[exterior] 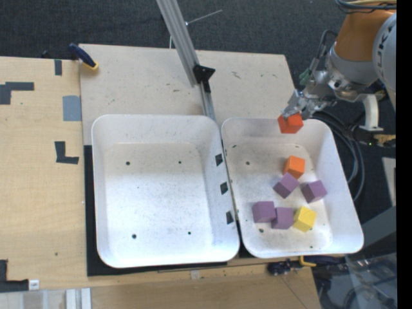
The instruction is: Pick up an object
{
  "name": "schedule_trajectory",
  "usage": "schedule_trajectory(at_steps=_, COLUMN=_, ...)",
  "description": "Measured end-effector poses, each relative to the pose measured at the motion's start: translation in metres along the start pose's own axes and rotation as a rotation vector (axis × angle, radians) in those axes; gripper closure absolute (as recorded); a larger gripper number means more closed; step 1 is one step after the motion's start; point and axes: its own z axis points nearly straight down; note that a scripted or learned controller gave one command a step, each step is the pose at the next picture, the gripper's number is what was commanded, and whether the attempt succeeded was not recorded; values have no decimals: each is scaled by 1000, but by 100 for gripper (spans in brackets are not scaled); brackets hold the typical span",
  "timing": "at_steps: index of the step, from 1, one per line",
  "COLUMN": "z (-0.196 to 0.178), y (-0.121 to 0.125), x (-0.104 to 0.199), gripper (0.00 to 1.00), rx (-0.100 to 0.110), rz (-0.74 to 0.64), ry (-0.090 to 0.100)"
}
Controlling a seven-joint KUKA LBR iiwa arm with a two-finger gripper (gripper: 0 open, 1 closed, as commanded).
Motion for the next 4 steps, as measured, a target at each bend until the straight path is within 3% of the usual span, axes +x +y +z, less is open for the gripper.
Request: schedule_trajectory(at_steps=4, z=26, y=-30, x=200, gripper=100, rx=8, rz=-5, ry=2)
